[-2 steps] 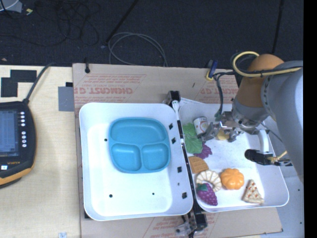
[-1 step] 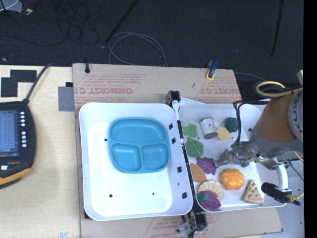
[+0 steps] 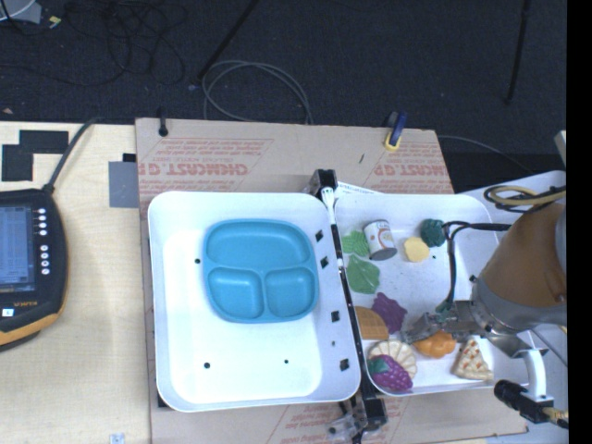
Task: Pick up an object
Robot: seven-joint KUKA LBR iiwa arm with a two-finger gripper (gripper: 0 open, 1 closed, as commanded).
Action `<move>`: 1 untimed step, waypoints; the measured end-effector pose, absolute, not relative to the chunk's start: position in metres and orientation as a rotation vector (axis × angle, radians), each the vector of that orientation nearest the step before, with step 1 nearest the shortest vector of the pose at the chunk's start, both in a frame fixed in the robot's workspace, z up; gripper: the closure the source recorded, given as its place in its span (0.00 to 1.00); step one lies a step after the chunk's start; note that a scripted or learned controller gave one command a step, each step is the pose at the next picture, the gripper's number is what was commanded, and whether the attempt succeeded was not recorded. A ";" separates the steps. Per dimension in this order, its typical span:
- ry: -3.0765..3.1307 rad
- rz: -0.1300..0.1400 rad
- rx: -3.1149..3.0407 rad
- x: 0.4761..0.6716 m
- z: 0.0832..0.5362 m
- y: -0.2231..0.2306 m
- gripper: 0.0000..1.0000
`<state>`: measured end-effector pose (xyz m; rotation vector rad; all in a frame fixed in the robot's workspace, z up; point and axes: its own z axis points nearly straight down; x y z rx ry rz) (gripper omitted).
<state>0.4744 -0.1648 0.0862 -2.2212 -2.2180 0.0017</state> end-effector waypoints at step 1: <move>-2.208 0.006 -2.223 0.475 0.093 -0.166 1.00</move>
